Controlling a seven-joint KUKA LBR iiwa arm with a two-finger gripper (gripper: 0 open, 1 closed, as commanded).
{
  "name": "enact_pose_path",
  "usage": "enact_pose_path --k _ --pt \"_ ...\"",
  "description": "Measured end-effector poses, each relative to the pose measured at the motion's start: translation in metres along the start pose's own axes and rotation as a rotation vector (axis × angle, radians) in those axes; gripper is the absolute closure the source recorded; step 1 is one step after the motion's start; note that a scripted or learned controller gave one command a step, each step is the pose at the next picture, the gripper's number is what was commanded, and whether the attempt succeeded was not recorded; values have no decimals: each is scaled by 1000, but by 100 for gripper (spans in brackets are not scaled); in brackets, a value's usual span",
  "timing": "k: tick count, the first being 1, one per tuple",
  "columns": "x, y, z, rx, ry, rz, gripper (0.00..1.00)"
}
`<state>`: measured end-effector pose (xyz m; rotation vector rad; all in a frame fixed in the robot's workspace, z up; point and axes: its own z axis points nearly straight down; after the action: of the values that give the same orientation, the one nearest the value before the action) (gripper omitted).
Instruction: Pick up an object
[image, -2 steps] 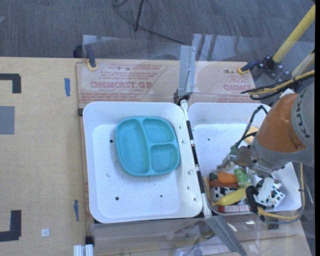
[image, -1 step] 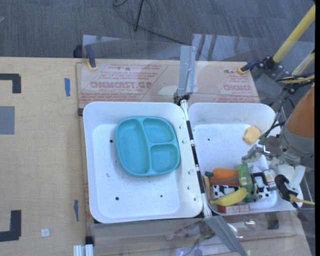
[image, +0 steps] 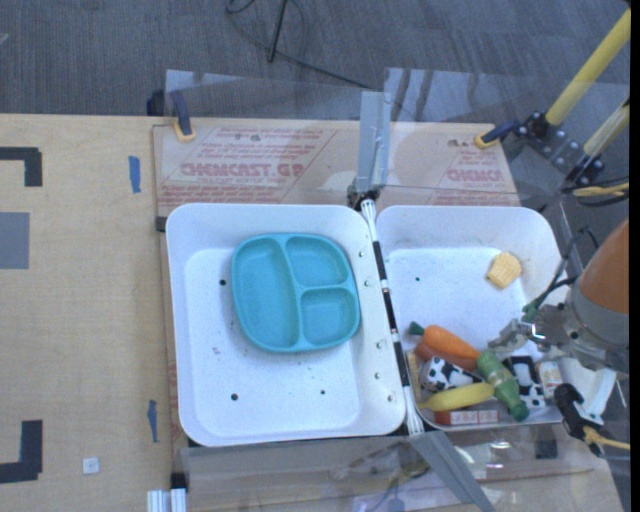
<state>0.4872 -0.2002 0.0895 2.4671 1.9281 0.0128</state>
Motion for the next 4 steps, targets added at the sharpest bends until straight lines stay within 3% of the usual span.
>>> enact_pose_path --k 1,2,3,4 --pt "1 6 -13 -18 -1 1 100" --pt "0 4 -11 -11 -2 1 0" --pt "74 43 1 1 -2 223 0" --pt "102 125 -64 14 -5 521 0"
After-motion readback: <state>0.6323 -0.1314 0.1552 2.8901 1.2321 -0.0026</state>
